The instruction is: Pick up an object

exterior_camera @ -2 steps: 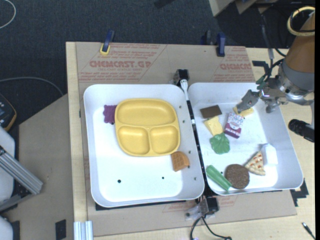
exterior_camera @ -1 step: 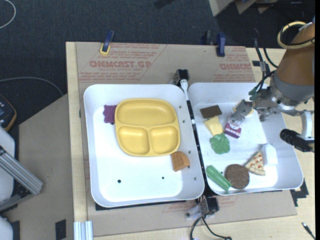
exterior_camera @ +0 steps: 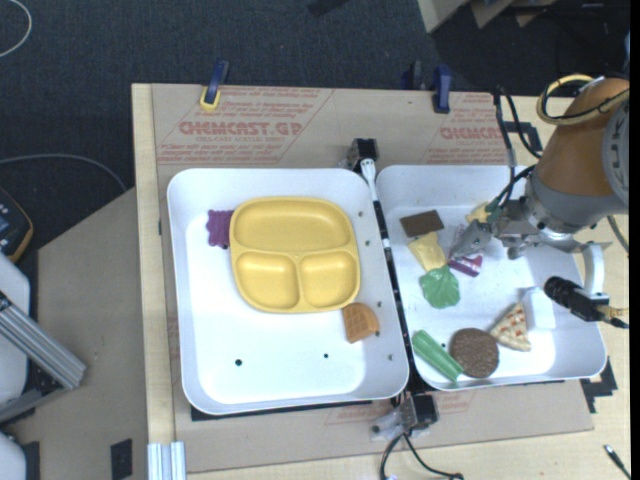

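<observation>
Hovering low in the right bin (exterior_camera: pixel 570 363), my gripper (exterior_camera: pixel 468 243) sits with fingers spread over the purple piece (exterior_camera: pixel 466 264), beside the yellow block (exterior_camera: pixel 428 253), apparently lined up for a grab.

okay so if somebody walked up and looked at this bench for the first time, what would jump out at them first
Most likely the big yellow divided plate filling the middle of the left bin, with a purple piece tucked at its left edge. Next, the grey arm's orange band at the right, its gripper low over the right bin above a purple item, amid a scatter of toy food such as a green lettuce piece and a pizza slice.
</observation>
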Tool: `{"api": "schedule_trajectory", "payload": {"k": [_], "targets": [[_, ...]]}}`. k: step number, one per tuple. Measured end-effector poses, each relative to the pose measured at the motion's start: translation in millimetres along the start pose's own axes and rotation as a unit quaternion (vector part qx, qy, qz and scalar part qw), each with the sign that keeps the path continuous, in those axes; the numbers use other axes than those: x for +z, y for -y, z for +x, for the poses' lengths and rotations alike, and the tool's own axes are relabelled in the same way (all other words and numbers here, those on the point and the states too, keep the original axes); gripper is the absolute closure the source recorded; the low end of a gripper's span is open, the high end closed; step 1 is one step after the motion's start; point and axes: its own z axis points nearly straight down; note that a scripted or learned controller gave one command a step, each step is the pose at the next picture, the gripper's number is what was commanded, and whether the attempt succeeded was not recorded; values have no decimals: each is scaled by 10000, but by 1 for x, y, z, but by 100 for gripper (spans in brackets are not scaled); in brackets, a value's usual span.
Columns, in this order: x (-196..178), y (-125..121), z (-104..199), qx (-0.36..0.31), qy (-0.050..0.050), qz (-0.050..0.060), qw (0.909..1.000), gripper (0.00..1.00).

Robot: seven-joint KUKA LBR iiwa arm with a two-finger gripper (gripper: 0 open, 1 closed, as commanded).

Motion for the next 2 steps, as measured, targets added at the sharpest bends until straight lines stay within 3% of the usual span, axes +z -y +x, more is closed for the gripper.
{"api": "schedule_trajectory", "payload": {"k": [1,2], "targets": [[23,-3,2,-6,-14,-53,10000,0],[16,-1,1,-5,6,-38,10000,100]]}}
